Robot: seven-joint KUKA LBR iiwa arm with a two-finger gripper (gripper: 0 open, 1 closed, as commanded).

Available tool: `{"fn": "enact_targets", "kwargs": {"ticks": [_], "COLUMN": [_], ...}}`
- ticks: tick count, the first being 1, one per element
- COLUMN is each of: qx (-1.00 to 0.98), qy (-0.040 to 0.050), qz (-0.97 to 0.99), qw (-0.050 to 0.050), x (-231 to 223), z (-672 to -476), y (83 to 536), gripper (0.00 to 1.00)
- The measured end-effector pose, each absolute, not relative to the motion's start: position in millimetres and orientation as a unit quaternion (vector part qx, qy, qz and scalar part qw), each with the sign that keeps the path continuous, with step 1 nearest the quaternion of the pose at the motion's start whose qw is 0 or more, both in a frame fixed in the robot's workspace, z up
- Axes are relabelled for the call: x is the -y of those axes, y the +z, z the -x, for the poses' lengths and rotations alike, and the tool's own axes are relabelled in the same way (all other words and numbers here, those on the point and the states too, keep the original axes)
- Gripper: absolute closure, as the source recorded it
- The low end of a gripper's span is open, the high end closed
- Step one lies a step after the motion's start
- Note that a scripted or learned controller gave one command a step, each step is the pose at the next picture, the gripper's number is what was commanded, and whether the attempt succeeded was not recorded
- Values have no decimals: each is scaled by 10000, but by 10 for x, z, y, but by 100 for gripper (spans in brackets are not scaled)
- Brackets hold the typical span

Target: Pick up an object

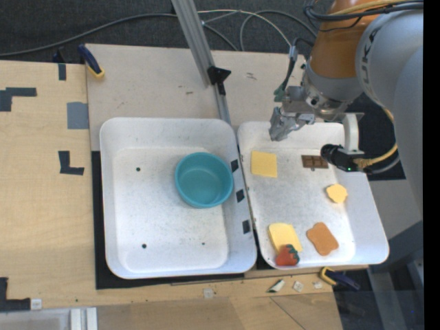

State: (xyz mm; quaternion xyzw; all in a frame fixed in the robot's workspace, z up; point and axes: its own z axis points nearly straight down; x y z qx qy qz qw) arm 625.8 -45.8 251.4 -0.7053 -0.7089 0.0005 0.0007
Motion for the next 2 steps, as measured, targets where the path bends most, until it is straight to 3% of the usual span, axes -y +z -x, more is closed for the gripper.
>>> {"fn": "enact_targets", "kwargs": {"ticks": [1, 2], "qx": [7092, 7097], "qy": [2, 0], "qz": [7050, 7045], "qw": [5, 7], "x": [-32, -670], "z": [-6472, -6560], "y": [2412, 2368], "gripper": [100, 100]}}
